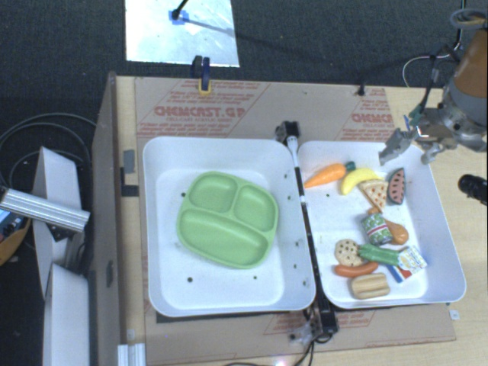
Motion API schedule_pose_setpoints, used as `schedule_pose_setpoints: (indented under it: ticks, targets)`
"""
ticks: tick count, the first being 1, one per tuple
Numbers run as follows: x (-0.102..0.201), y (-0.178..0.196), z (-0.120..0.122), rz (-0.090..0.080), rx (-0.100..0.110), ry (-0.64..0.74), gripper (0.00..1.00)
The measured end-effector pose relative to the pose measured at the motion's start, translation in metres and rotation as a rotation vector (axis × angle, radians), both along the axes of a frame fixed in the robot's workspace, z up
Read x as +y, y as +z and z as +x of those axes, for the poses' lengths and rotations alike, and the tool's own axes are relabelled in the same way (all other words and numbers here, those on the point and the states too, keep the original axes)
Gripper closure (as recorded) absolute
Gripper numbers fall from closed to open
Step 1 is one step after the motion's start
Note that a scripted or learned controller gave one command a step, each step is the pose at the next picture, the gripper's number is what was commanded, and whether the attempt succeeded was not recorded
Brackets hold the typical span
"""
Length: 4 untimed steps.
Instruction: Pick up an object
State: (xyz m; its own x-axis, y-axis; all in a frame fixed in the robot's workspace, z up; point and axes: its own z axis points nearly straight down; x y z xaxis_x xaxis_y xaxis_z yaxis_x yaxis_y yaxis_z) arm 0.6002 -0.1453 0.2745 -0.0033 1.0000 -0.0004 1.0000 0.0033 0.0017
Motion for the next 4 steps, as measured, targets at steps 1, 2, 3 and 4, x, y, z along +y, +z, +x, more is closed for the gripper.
schedule_pose_setpoints:
  ticks: [1,2,3,4]
  targets:
    - [-0.016,-0.094,-0.004,0.001,0.007,-0.003,0.0]
    - [-0.026,-0.184,-0.017,0.001,0.006,-0.003,0.0]
    - [-0.006,-0.191,-0.056,0.002,0.005,-0.003,0.0]
    - [-0.007,-0.178,-0.051,-0.001,-0.007,-0.002,1.0]
